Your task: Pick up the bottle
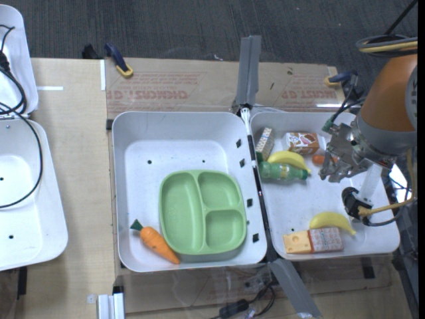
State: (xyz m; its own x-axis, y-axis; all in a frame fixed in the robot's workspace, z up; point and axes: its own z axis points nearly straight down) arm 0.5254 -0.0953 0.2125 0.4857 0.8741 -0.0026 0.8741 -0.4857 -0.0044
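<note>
Green bottle (283, 171) on its side in right bin (378, 244), touching a banana (287, 158). Likely light, smooth, prone to rolling; best pinched across mid-body. Gripper (332, 170) close beside, holding nothing.

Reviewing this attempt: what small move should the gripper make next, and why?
Probably shift left toward the green plastic bottle, since the gripper sits to its right in the right white bin, and the bottle lies on its side under a yellow banana.
</note>
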